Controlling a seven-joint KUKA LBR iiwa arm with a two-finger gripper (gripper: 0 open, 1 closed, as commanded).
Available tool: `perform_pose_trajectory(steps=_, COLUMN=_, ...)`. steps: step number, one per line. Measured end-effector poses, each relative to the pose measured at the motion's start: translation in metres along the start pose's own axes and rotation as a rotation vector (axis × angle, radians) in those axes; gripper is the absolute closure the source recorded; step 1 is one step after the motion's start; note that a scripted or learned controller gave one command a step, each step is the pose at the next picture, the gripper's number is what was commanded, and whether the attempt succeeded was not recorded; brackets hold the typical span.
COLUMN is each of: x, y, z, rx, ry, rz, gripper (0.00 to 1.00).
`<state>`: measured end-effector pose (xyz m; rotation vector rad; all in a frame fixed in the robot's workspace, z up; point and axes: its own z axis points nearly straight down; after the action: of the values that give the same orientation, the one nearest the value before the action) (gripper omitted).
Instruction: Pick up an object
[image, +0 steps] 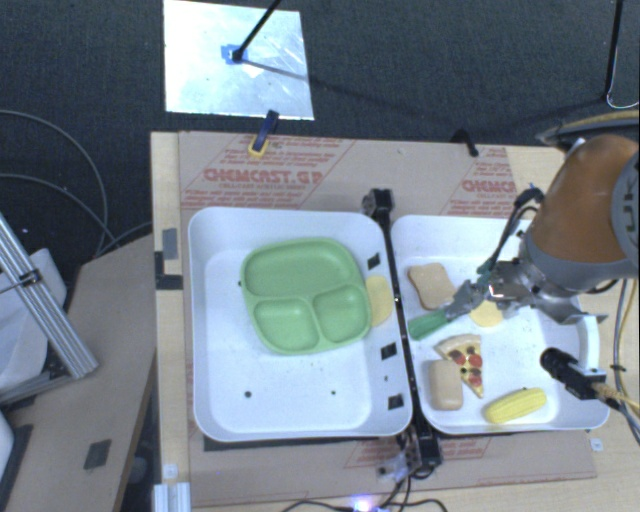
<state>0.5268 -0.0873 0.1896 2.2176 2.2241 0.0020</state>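
The arm's gripper (468, 297) hangs low in the right bin (560, 425), approaching a pick. Green pickle (430, 323) lies just below its fingers (open or closed, I cannot tell), bread (430, 283) beside. Next: descend and close.

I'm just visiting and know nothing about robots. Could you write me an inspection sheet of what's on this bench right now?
Surface: two white bins, left bin and right bin, on printed cardboard.
Job's things: right bin holds a pizza slice, corn cob, two bread pieces, green item.
Clutter: green divided plate in left bin.
Grippers: claw low over right bin; finger state unclear.
Cables: black cables on floor, left.
Surroundings: dark carpet, metal sheet.
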Motion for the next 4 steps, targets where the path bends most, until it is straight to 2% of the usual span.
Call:
perform_pose_trajectory(steps=1, x=0.110, y=-0.025, z=0.006, rx=0.003, ry=0.004, rz=-0.010, gripper=0.00)
perform_pose_trajectory(steps=2, x=0.056, y=0.014, z=0.005, rx=-0.003, ry=-0.002, rz=0.004, gripper=0.00)
perform_pose_trajectory(steps=3, x=-0.057, y=0.009, z=0.091, rx=0.005, ry=-0.004, rz=0.012, gripper=0.00)
perform_pose_trajectory(steps=4, x=0.005, y=-0.026, z=0.106, rx=0.003, ry=0.002, rz=-0.003, gripper=0.00)
